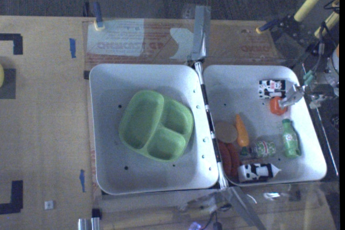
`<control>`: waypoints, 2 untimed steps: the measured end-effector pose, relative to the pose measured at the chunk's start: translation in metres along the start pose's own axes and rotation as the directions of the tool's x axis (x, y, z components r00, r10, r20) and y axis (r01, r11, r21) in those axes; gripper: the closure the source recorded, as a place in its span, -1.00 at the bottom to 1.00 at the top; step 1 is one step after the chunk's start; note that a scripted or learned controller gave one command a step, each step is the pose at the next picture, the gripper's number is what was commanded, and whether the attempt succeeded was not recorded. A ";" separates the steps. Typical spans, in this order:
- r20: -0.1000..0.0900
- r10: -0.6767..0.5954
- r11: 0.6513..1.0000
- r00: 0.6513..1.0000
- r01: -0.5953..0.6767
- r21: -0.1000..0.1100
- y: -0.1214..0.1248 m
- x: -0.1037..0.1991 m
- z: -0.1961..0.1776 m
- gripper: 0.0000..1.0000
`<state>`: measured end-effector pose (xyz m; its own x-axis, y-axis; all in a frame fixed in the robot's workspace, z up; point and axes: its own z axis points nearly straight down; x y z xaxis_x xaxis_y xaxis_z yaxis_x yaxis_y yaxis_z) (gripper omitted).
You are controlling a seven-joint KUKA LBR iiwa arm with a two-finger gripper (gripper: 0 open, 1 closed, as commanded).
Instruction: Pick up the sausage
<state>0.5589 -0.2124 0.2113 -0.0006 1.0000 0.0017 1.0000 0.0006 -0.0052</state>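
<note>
The sausage (228, 158) is a dark red link lying lengthwise at the front left of the right bin (215, 89), close to the wall it shares with the left bin. My gripper (294, 95) hangs at the bin's right side, far back-right of the sausage, just above a small orange-red item (278, 107). Nothing shows in its grasp. The arm comes in from the right edge behind it.
Around the sausage lie a carrot (241, 131), a tan round piece (226, 131), a can (263, 148), a green bottle (290, 138) and a cow-patterned carton (259, 171). Another black-and-white carton (271, 88) sits at the back. The left bin (102, 116) holds a green divided plate (156, 125).
</note>
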 end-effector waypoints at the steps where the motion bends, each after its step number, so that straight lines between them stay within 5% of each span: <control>1: 0.001 -0.056 0.998 0.998 0.056 -0.010 0.014 0.101 0.126 -1.00; 2: 0.002 0.362 0.932 0.932 -0.362 -0.001 0.017 0.077 0.062 -1.00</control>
<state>0.5753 -0.1349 0.1493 0.3615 0.9324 -0.0020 0.9323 -0.3616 -0.0047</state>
